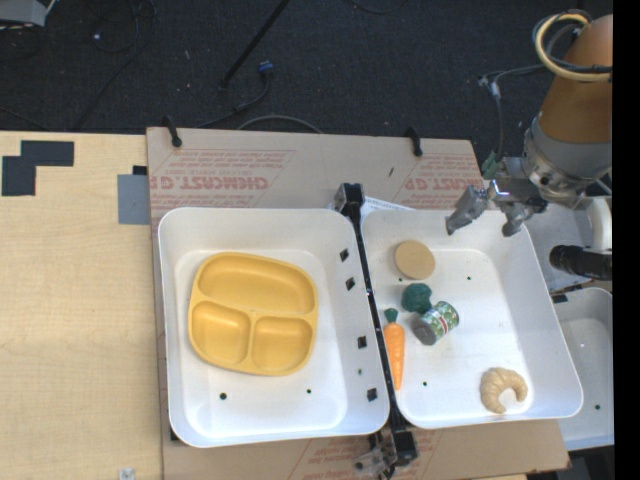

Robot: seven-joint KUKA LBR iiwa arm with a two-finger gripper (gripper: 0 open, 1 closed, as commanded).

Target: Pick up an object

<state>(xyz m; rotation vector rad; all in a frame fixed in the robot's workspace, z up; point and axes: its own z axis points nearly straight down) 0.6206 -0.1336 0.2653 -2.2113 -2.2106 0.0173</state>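
The right bin point(535, 298) holds a round tan cookie point(414, 260), a dark green broccoli piece point(416, 296), a small tin can point(436, 323) lying on its side, an orange carrot point(394, 353) along the left wall, and a pale croissant point(503, 389) at the front right. My gripper point(492, 211) hangs above the bin's back edge, up and to the right of the cookie. Its two fingers are spread apart with nothing between them.
The left bin point(180, 268) carries a yellow three-compartment plate point(255, 312). A black divider rail point(368, 308) runs between the bins. Cardboard point(240, 173) lies under both bins, and black hardware point(585, 261) sits off the right bin's edge.
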